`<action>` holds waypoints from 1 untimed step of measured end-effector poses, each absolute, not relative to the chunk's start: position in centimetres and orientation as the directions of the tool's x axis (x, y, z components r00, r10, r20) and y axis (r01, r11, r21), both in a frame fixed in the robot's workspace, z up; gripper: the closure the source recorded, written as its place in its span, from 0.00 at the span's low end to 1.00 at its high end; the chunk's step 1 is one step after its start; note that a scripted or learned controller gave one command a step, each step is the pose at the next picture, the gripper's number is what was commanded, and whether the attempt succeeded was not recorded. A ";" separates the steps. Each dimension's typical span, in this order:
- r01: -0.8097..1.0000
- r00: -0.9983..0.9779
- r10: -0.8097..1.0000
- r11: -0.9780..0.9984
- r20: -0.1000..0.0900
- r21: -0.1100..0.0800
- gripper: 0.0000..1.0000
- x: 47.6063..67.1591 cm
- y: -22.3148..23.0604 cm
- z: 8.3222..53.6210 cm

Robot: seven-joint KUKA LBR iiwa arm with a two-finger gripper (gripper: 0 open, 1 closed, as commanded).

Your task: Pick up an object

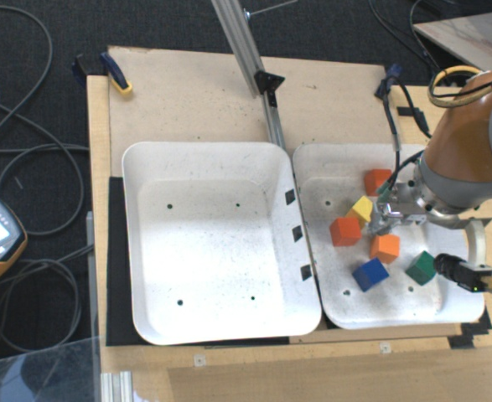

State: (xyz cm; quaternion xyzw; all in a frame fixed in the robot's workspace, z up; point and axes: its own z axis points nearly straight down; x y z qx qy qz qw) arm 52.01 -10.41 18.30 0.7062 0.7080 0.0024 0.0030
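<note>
Both bins, left (145, 174) and right (329, 162), looked like matt white plastic, speckled with dark scuffs. Bench (195, 99) was pale unfinished wood. Slanting pole (237, 32) read as brushed metal. Arm's orange band (472, 132) had a smooth, slightly glossy sheen.

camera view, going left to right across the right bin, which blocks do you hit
red block → yellow block → blue block → orange block → green block. Another orange block sits farther back, partly under the gripper, so I leave it out of the order.
</note>
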 end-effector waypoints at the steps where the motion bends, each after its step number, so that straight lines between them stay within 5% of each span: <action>1: 1.000 -0.002 1.000 0.002 -0.001 0.008 1.00 52.2 -10.4 23.7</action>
